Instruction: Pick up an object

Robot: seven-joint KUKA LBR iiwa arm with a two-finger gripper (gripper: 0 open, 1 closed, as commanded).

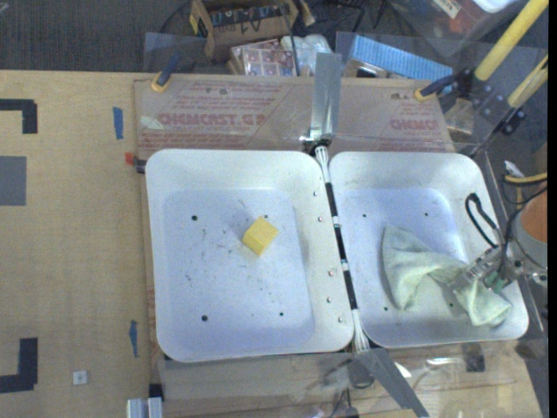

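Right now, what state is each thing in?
Block: lying loose, mid left bin, untouched.
Cloth: crumpled, right bin, its right end by the gripper.
Gripper: low at the cloth's right end, near the bin's right wall.

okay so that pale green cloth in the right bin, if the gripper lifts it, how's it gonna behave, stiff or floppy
Probably floppy: the pale green cloth lies crumpled in soft folds, so it would likely drape and hang from wherever it is pinched. It looks thin, so likely light. Pushed by the gripper, which sits at its right end, it would probably bunch up rather than slide whole across the right bin.
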